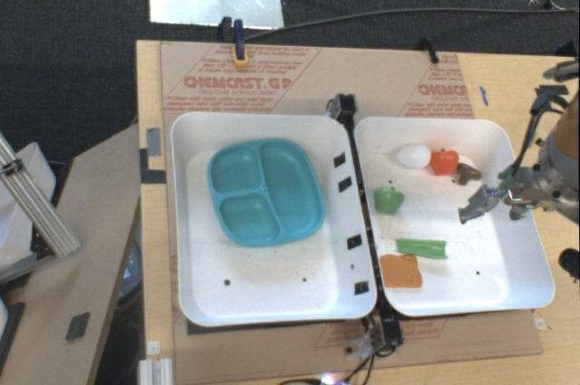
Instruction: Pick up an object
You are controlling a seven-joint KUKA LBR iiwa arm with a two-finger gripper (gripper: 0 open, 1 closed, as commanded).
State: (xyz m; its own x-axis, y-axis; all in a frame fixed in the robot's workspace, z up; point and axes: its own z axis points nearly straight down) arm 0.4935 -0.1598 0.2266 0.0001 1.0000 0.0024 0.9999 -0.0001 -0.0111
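The grey two-finger gripper (478,206) reaches in from the right over the right shallow white plastic bin (526,279), its dark tip hanging above the bin's bare floor near the right wall. Whether it is apart or together cannot be told at this size and angle, and nothing shows clamped in it. It touches none of the objects.

Closest to it is a small brown lump (468,173), just up and left of the tip, lying against a round orange-red toy (444,161). Beside that, further left, rests a white egg-shaped object (413,157). Toward the bin's left wall sits a small green pepper-like piece (389,199). Lower down lie a long green flat pod-shaped piece (421,247) and, just below it, an orange slab like a slice of toast (401,271). All of these lie well apart from the gripper except the brown lump, which is near.

The left shallow white plastic bin (204,283) holds a teal divided plastic plate (266,191) with three compartments.
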